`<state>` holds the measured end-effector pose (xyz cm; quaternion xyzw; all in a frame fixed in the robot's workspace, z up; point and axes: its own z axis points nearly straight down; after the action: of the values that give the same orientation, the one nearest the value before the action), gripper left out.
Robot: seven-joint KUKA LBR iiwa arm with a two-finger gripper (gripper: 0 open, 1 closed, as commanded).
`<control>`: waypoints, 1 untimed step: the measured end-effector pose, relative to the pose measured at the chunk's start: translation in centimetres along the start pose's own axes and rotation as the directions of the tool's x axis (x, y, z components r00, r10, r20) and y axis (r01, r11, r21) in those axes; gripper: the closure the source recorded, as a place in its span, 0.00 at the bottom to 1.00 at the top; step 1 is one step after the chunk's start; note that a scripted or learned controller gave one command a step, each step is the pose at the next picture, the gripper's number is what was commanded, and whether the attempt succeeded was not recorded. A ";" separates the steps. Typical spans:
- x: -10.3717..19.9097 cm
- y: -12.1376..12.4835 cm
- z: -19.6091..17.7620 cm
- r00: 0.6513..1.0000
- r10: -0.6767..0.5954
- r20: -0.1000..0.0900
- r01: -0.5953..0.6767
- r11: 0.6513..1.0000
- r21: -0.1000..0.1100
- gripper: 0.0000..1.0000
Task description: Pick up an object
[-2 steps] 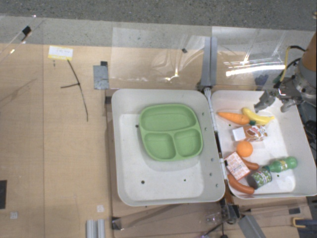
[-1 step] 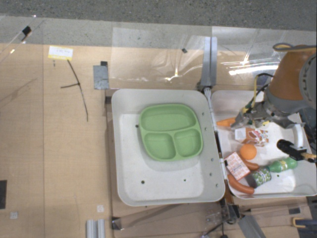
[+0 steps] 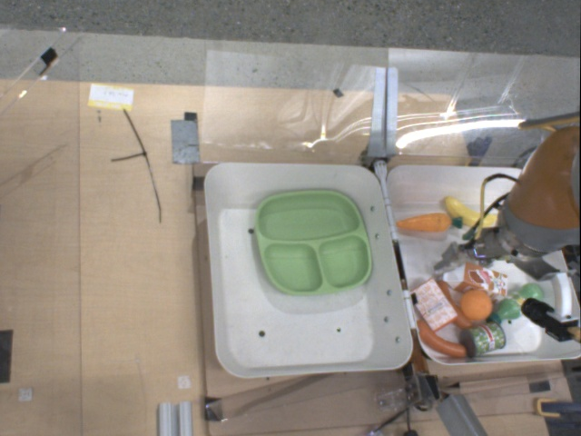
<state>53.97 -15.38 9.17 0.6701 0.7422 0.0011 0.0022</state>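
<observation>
Two shallow white bins side by side on a wooden worktop [image 3: 91, 271], taken here with the green divided plate [image 3: 313, 242] as the landmark. Plate lying flat in the left bin [image 3: 300, 348], toward that bin's far half, three compartments up, nothing in them. Right of the plate, past the divider between the bins, the right bin [image 3: 418, 189] crowded with small toy foods. Nearest to the plate on that side, an orange carrot [image 3: 423, 224] lying crosswise, and beyond it a yellow banana-like piece [image 3: 461, 212]. Right of the plate and a little nearer the camera, a red-and-white packet [image 3: 437, 304], an orange ball [image 3: 476, 305] just beside it, a second printed packet [image 3: 487, 279] touching the ball's far side, and small green pieces [image 3: 519, 300] further right. Below those, near the bin's front rim, a long reddish sausage shape [image 3: 439, 339] and a small can with a green label [image 3: 487, 338] lying on its side. Arm [image 3: 549, 198] reaching in from the right, well to the right of the plate, orange band above the wrist hanging over the right bin. End effector [image 3: 472, 243] low among the toy foods, between carrot and packets; cannot tell how far open, nor whether anything is gripped.
</observation>
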 end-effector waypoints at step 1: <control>-1.8 11.7 0.5 1.000 0.024 -0.003 -0.024 0.999 0.024 0.00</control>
<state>65.77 -16.02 8.75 0.6791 0.7340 -0.0070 -0.0070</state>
